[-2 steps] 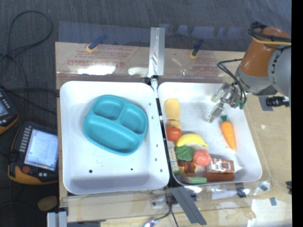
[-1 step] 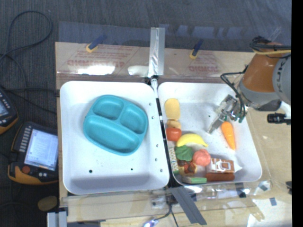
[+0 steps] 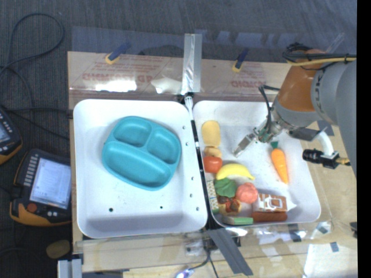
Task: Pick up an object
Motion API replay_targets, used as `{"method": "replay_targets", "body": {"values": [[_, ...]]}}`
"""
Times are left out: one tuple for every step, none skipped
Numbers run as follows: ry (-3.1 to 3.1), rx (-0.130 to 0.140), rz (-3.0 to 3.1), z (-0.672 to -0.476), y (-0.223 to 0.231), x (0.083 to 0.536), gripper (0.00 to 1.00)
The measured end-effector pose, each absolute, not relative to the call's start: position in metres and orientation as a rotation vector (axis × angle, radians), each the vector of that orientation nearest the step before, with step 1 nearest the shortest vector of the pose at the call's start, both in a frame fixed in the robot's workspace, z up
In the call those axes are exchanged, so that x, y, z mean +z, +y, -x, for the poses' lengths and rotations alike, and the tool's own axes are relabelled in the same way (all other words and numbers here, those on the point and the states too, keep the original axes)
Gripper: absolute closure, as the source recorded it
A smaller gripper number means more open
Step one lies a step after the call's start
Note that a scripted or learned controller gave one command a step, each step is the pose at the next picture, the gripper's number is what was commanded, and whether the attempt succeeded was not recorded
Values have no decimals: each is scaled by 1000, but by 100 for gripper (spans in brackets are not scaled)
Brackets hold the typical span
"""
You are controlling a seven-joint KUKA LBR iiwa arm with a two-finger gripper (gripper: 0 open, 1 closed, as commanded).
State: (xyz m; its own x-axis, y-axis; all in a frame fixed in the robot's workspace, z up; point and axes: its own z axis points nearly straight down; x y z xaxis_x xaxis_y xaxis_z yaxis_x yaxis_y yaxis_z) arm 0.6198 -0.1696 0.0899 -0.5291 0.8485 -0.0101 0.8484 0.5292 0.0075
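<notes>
Gripper [image 3: 250, 142] low over bare floor of the right bin [image 3: 307, 210], fingers spread, pinching nothing. Carrot [image 3: 279, 164] just beside it, likely the target. Toys heaped along the near wall, awkward to reach.

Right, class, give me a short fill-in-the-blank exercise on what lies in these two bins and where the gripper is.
1. The blue divided plate lies in the ______ bin.
2. The toy carrot is coloured ______.
3. The toy banana lies in the ______ bin.
4. The gripper hangs over the right bin, just left of the ______.

Missing words: left; orange; right; carrot
</notes>
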Motion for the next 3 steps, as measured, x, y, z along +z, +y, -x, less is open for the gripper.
{"method": "replay_targets", "body": {"values": [[2778,5,-1440,-595,-222,90,0],[2839,-2,-1312,-628,-196,90,0],[2786,5,-1435,-647,-220,89,0]]}}
